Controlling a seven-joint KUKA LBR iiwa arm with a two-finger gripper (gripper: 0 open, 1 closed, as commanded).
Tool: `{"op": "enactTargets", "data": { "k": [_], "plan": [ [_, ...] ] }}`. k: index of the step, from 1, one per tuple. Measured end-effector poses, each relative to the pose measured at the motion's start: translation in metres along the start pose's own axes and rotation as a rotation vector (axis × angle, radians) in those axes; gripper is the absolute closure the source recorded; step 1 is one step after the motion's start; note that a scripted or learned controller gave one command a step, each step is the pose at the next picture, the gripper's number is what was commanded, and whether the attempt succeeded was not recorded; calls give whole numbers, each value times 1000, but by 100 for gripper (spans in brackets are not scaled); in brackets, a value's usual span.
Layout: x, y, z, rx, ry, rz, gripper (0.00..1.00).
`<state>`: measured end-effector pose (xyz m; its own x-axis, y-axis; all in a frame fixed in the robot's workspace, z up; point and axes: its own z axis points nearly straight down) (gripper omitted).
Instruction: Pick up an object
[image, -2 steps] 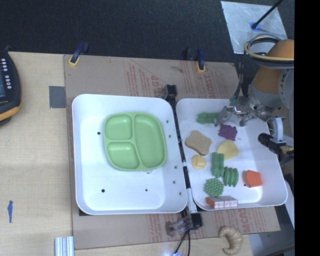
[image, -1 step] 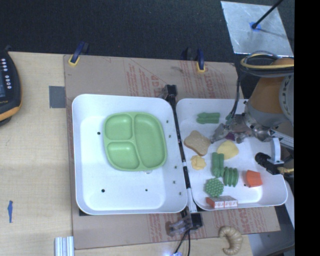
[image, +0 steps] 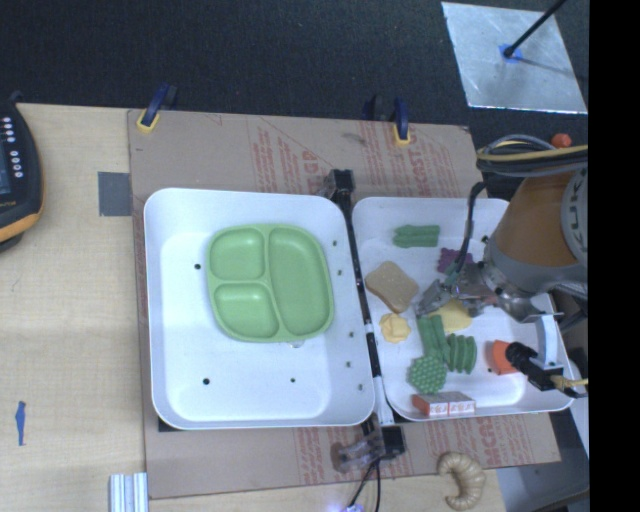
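- tool (image: 447, 291) low in the right bin (image: 400, 215), right of frame centre; open or closed, cannot tell.
- tan bread slice (image: 391, 285) just left of it, green beans (image: 447, 346) below.

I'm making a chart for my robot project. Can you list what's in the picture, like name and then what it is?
left bin: holds a green divided plate
right bin: holds toy food
toy food: bread slice, green bean pods, broccoli-like piece, orange piece
gripper: low over the right bin's middle, by a yellow piece
holding something: cannot tell
outside the bins: croissant on the bench
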<state>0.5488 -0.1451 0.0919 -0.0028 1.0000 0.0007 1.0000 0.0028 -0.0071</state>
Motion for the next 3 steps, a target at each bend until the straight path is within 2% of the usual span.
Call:
{"op": "enactTargets", "data": {
  "k": [1, 2, 3],
  "plan": [
    [-1, -32, 1, 1, 1, -2, 0],
    [9, -46, 1, 0, 1, 0, 0],
    [-7, -15, 0, -7, -1, -2, 0]
  ]
}}
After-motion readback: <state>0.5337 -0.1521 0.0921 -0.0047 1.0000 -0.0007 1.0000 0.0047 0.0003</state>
